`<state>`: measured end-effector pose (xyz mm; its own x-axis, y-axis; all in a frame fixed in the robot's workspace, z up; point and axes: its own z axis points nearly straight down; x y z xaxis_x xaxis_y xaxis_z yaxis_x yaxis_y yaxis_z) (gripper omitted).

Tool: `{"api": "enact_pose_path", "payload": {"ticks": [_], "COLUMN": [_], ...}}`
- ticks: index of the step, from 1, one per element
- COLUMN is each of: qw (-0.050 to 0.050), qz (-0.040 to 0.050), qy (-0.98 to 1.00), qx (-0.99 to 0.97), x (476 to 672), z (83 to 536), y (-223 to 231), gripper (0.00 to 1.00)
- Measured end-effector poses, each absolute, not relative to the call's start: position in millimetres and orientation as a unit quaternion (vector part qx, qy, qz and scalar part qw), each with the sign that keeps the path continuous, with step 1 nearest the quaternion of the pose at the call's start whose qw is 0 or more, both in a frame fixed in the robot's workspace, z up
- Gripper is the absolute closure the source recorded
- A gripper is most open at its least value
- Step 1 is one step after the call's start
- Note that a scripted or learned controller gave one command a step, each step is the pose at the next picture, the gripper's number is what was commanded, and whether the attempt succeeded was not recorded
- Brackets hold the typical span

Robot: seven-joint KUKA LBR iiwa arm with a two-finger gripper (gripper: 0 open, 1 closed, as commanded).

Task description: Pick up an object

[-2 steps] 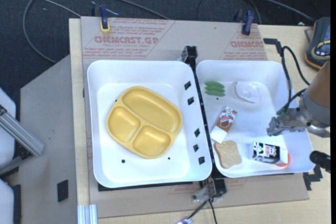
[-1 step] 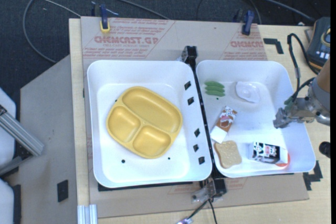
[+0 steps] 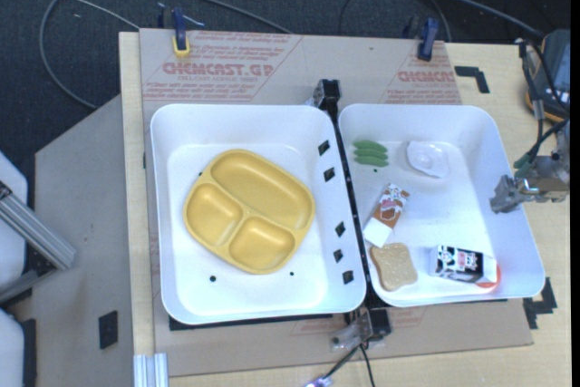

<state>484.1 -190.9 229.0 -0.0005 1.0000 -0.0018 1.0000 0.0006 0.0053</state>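
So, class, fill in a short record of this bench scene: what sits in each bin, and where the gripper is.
left bin: yellow divided plate
right bin: green item, white item, brown-and-red packet, toast slice, black-and-white carton
gripper: at the right bin's right rim, above the carton, apart from all the items
object held: none seen

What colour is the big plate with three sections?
Yellow. The divided plate shows clearly in the camera view, in the left bin.
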Motion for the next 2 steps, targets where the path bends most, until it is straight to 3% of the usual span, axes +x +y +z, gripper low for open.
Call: {"api": "enact_pose_path", "payload": {"ticks": [1, 2], "qw": [0.003, 0.001], "qz": [0.0015, 0.0013], "qy": [0.708, 0.71], "qx": [0.706, 0.705], "x": [485.5, 508.6], "z": [283.0, 279.8], "y": [-191.2, -140.5], "gripper": [1.0, 1.0]}}
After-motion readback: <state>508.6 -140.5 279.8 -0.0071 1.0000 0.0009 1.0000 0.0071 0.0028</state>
